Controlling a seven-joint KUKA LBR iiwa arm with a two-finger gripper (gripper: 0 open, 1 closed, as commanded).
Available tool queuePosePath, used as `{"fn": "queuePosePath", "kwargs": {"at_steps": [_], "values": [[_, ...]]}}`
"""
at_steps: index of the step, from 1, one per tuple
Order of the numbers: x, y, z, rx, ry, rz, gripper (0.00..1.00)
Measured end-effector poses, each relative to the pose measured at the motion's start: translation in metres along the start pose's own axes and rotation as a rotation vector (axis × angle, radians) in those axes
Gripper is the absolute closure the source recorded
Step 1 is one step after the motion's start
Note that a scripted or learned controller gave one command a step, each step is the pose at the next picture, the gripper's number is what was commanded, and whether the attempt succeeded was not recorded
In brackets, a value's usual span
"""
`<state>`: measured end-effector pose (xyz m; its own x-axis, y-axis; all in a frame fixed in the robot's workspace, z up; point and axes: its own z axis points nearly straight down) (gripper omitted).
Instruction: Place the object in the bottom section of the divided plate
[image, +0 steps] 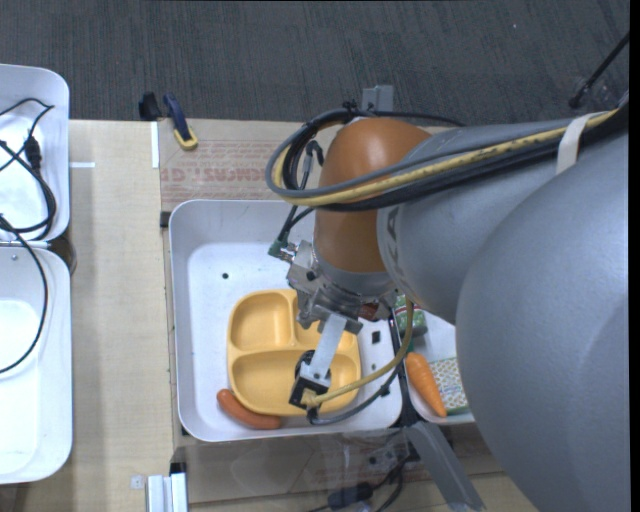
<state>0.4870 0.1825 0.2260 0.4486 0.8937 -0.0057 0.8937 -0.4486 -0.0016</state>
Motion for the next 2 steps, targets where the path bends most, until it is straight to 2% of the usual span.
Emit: {"fn": "queuePosePath", "kwargs": {"at_steps": [1,2], "values": [[-0.061,0.033,-0.045,0.000,0.001,0.134,1.00],[0.002,-0.013,0.025,0.002,0.000,-0.246,1.00]]}}
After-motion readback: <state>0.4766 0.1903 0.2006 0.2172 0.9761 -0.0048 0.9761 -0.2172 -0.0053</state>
